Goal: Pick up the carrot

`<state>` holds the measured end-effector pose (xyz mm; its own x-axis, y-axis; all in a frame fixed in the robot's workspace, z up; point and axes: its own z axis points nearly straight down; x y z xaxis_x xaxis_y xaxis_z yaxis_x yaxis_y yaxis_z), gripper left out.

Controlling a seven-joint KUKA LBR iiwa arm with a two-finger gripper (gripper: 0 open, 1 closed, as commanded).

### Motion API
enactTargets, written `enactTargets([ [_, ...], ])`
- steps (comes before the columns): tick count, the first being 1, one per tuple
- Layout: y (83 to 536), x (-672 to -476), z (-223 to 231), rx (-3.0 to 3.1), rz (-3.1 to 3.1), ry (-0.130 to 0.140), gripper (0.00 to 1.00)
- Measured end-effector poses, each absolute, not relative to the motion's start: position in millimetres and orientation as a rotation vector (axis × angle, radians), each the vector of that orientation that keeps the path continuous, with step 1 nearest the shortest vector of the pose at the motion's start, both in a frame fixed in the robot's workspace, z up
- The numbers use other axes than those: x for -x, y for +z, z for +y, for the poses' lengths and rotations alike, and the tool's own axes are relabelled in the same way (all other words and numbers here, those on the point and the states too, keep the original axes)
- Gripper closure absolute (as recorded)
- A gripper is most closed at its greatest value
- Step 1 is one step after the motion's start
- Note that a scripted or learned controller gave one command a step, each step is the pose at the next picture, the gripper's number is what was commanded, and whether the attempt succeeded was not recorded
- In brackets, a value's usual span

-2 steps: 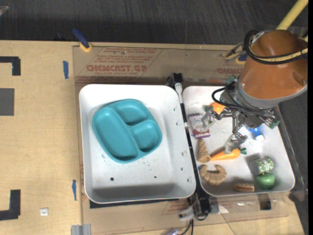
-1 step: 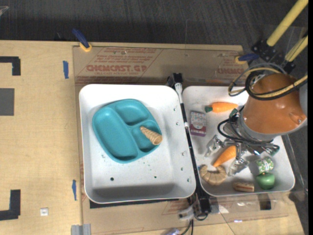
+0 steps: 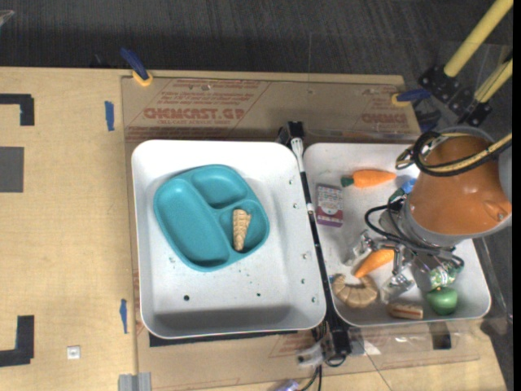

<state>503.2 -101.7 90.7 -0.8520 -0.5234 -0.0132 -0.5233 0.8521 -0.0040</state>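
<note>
The carrot (image 3: 373,178), orange with a green stub at its left end, lies near the back of the right bin (image 3: 321,243). It is apart from the arm's orange band (image 3: 456,190), which hangs just to its right. My gripper (image 3: 384,262) is low in the front half of that bin, well in front of the carrot. It sits over a separate orange wedge-shaped piece (image 3: 374,261). The gripper's metal parts crowd around that piece, so I cannot make out whether it is gripped.
The right bin also holds a small purple-and-white box (image 3: 330,204), a tan round biscuit (image 3: 356,292), a brown piece (image 3: 404,310), a green apple (image 3: 442,300) and a blue item (image 3: 408,185). In the left bin (image 3: 163,283) a teal divided plate (image 3: 191,218) carries a bread piece (image 3: 241,228).
</note>
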Motion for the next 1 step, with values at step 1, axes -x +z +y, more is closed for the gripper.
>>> enactTargets([
  [1,91.3,-495.5,-92.0,0.87,2.997,-0.012,0.0],
])
